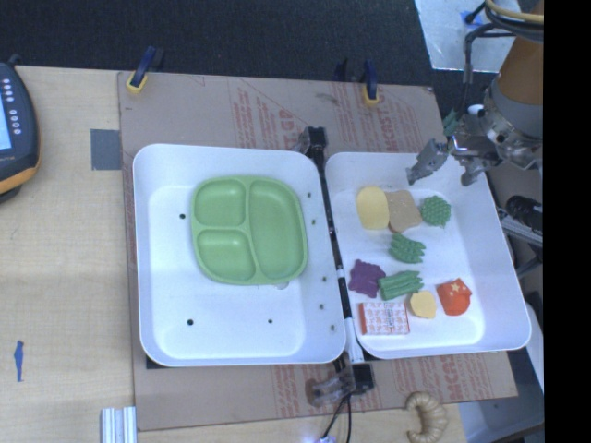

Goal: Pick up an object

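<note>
The right white bin [494,247] holds several toy foods: a yellow piece [372,208], a tan slice [404,210], a round green piece [436,211], a small green piece [406,247], a purple piece [367,277], a long green piece [400,284], a small yellow piece [423,305], a red piece [453,296] and a red-and-white card [382,318]. My gripper [451,168] hangs over the bin's far edge, just beyond the tan slice and the round green piece. It is open, its two fingers spread, with nothing between them.
The left white bin [162,275] carries a green divided plate [249,229]. A black clip [315,140] sits where the two bins meet at the far side. A handheld pendant [14,127] lies at the bench's left edge.
</note>
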You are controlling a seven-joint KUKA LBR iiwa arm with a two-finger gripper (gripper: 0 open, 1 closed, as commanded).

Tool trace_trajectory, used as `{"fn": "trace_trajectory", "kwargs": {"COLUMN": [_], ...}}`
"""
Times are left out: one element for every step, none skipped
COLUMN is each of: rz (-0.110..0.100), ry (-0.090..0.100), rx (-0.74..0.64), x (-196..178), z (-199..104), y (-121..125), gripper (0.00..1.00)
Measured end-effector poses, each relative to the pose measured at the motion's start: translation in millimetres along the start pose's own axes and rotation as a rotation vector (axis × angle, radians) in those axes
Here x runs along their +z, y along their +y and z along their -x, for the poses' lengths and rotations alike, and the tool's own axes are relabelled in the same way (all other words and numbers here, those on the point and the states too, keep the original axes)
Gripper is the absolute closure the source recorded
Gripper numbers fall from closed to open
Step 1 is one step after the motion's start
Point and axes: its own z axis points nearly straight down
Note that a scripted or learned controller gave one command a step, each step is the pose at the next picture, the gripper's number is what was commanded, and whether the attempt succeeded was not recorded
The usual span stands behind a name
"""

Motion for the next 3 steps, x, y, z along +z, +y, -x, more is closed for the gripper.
{"fn": "trace_trajectory", "kwargs": {"rz": [-0.014, -0.007, 0.002], "ry": [0.002, 0.002, 0.000], "rx": [0.002, 0.002, -0.004], "x": [126.5, 159.5, 167.9], "z": [20.1, -0.5, -25.0], "y": [-20.6, -50.4, -18.7], "gripper": [0.00, 0.00, 0.00]}}
